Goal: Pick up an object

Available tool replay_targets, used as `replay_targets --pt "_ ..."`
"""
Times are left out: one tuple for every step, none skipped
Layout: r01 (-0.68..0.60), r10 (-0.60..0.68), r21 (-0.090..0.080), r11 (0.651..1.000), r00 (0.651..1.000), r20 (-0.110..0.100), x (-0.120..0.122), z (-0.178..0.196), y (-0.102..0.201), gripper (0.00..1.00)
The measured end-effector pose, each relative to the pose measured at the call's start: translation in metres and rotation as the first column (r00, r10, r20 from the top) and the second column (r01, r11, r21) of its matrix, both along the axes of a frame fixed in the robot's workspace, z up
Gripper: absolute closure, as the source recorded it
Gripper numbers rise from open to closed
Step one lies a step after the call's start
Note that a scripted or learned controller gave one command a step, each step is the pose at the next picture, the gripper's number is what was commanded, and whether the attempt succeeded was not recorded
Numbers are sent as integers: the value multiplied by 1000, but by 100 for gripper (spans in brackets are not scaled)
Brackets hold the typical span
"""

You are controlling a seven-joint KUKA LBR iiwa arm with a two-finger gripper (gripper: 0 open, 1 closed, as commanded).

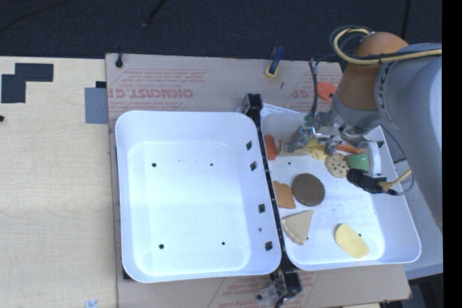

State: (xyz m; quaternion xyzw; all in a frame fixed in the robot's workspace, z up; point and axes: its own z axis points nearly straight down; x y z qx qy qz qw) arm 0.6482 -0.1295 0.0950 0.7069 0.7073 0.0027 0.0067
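gripper: two-finger gripper low over the far part of the right white bin, at the end of the grey arm with orange band reaching in from the right
gripper state: cannot tell how far open; metal parts blur into the clutter, nothing clearly seen between them
nearest thing: small yellow lumpy piece just near-right of the gripper, touching or almost under it; can't tell which
next out: pale speckled round cracker just right of the yellow piece; orange-red oblong piece left of the gripper against the bin's left wall
further near: dark brown round cookie near of the gripper, lying flat; orange wedge touching its left edge; tan triangular slice nearer again; yellow oval piece at near right, well apart
key relation: likeliest target is the yellow lumpy piece, a short shift near and right; long axis roughly left-right
risk: crowded cluster, the fingers may nudge the cracker
left bin: shallow white bin, well apart from the gripper
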Motion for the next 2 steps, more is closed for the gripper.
replay_targets --pt "-1 1 8 1000 1000 -2 -8 0 -23 0" --pt "-2 2 0 1000 1000 -16 -4 -4 12 0"
